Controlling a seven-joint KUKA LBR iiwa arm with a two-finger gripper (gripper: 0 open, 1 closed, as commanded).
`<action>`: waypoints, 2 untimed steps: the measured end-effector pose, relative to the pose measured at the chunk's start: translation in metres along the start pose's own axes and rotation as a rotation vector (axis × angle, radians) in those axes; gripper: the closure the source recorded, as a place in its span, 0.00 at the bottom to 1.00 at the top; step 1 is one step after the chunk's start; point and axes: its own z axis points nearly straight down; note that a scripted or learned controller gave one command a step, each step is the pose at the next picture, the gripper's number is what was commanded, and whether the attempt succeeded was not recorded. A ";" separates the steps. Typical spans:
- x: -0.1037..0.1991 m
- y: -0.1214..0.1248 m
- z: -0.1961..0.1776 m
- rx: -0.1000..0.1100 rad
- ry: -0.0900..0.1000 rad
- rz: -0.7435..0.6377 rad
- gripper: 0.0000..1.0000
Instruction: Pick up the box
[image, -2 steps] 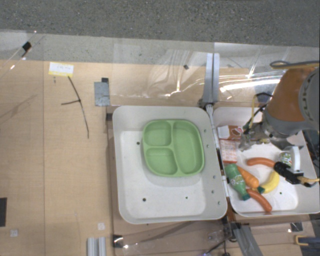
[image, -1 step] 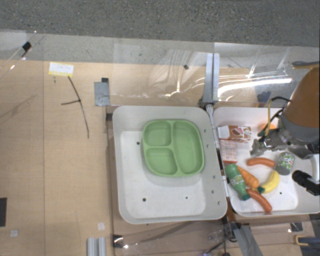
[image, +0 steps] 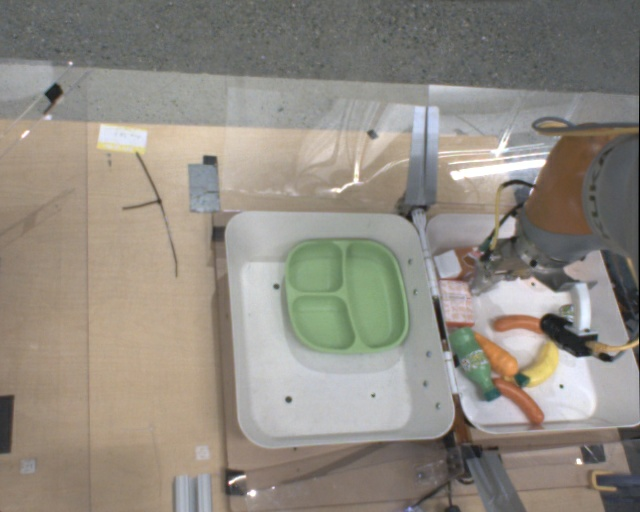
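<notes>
The arm (image: 585, 190) reached in from the right and hung low over the far end of the right bin (image: 578, 398), and there was the pincer (image: 487, 272), poised just above the bin floor near its left wall. How wide it stood, nobody could tell from this angle; the wrist hid it, and nothing could be seen gripped in it. The box (image: 456, 300), a small red-and-white carton, lay flat tight against that left wall, just beside the pincer and a touch nearer the camera. It looked an awkward spot, since the wall left little room on that side for a clean grasp. Just below the box a green bottle (image: 470, 362) and a carrot (image: 497, 353) crowded in, with a sausage (image: 517, 323) and a banana (image: 541, 366) further right, so a drop slightly off target would likely have nudged a neighbour instead. The left bin (image: 330, 405) held a green divided plate (image: 347, 295), well out of the action. By the look of it, the pick was at the approach stage, the box not yet lifted.
</notes>
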 end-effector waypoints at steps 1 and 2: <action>-0.077 -0.066 -0.088 -0.003 -0.004 -0.193 0.00; 0.001 -0.027 0.002 -0.002 -0.001 -0.195 0.00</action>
